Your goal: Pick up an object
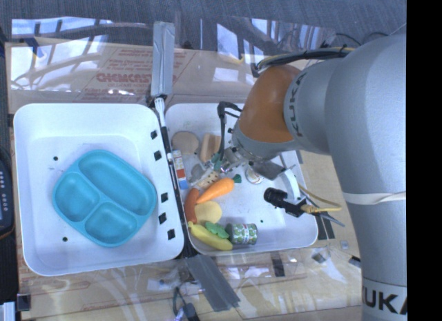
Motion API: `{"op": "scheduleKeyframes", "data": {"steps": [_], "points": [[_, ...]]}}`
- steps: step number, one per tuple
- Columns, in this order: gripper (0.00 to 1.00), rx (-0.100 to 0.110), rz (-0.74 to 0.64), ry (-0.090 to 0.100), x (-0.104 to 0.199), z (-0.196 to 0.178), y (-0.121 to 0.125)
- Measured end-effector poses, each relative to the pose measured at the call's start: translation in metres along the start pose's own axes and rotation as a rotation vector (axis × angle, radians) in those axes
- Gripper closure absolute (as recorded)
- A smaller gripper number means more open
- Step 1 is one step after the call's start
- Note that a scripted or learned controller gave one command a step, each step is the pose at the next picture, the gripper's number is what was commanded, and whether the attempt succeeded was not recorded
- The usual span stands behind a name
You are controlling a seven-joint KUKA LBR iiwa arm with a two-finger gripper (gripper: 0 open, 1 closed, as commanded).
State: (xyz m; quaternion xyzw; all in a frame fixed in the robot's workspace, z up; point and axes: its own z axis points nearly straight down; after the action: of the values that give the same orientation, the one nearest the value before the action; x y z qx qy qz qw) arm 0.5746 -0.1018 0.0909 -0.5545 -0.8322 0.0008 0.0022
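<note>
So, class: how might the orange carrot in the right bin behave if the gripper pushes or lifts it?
The carrot looks smooth and tapered, so it may slip from a pinch. Being rounded, it could roll when pushed. It lies against crowded toys, so neighbours would probably shift too.

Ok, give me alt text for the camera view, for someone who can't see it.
A grey KUKA arm reaches from the right into the right bin, its gripper low over an orange carrot among small toy foods. The left bin holds a blue divided plate.

Orange carrot lying tilted in right bin, among yellow banana, small can
</note>
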Motion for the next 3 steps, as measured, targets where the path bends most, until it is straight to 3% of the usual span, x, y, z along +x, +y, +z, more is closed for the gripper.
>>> {"op": "scheduleKeyframes", "data": {"steps": [1, 2, 3], "points": [[0.0, -0.005, 0.081, -0.004, -0.005, -0.06, -0.024], [0.0, -0.01, -0.168, -0.001, -0.008, -0.006, -0.038], [1.0, -0.013, -0.174, -0.002, -0.008, -0.017, -0.036]]}}
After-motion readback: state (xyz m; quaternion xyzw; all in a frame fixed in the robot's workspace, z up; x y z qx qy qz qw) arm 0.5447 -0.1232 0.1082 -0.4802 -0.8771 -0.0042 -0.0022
